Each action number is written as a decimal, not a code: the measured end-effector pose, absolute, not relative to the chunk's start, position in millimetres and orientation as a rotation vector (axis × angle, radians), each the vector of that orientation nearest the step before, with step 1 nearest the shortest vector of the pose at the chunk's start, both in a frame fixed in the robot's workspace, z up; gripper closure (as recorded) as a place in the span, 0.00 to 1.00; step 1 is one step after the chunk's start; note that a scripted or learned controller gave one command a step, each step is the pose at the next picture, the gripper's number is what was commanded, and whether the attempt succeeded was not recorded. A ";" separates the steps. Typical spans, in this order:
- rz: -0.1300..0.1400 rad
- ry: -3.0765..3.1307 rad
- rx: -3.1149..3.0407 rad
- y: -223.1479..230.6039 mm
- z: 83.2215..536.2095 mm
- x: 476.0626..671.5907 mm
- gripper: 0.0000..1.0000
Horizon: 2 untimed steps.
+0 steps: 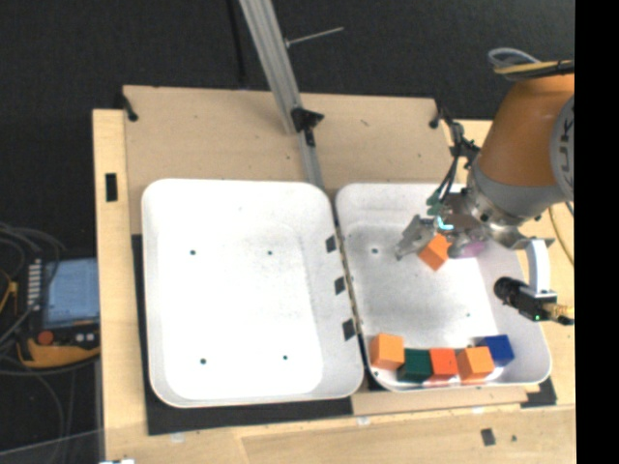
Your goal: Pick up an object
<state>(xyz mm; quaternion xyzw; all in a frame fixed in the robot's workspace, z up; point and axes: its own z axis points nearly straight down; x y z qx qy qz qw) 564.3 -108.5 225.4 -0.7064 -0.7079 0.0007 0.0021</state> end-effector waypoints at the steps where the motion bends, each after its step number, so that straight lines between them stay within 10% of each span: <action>1: -0.003 -2.222 -2.221 -108.5 227.8 565.3 0.00; 2: 0.006 -2.217 -2.225 -114.9 182.8 570.7 0.00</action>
